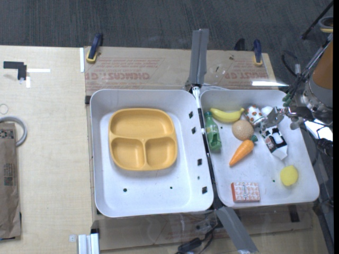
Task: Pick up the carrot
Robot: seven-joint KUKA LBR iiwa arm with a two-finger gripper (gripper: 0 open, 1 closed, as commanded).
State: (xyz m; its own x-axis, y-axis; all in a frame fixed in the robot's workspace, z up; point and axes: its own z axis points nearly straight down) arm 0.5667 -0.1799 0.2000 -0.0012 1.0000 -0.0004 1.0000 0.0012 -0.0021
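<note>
The orange carrot (241, 152) lies tilted in the middle of the right bin (265, 197), its thick end up against a tan round ball (242, 129). My gripper (269, 117) reaches in from the right and hovers over the bin's upper part, up and to the right of the carrot and apart from it. It is close to a small red-and-white object (253, 112). Nothing shows held in it.
Around the carrot are a banana (226, 115), a green bottle (213, 133) along the left wall, a black-and-white carton (276, 142), a yellow lemon (289, 175) and a pink box (245, 191). The left bin (106, 194) holds a yellow divided plate (142, 138).
</note>
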